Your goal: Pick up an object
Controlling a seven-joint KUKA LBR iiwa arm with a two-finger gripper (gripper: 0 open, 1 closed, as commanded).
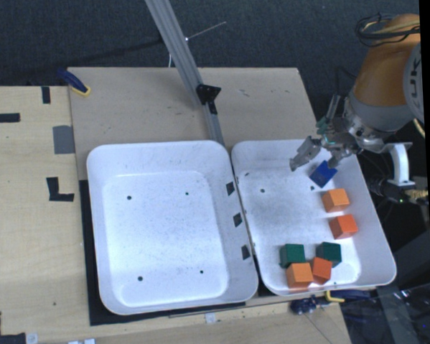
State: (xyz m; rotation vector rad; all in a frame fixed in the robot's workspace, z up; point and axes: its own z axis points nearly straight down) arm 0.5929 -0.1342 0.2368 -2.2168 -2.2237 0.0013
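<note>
**Pincer over the right bin, blue block at its tips**

The left bin (100,174) sat on the counter (31,235), touching the right bin (261,158) along their shared edge. A grey pole (184,54) slanted down from the top to the rim where the two bins met.

In the right bin, near its front wall, lay a cluster of four blocks: a green block (292,253) at the left, an orange block (300,274) just in front of it, a red-orange block (321,269) beside that, and a second green block (328,252) behind it. Further back, along the right wall, a red-orange block (343,226) and an orange one (336,199) sat close together.

The pincer (322,155) hung over the back right corner of that bin, fingers spread. A blue block (322,173) lay tilted just under the tips; whether they gripped it could not be told. The arm (386,72) reached in from the right.
</note>
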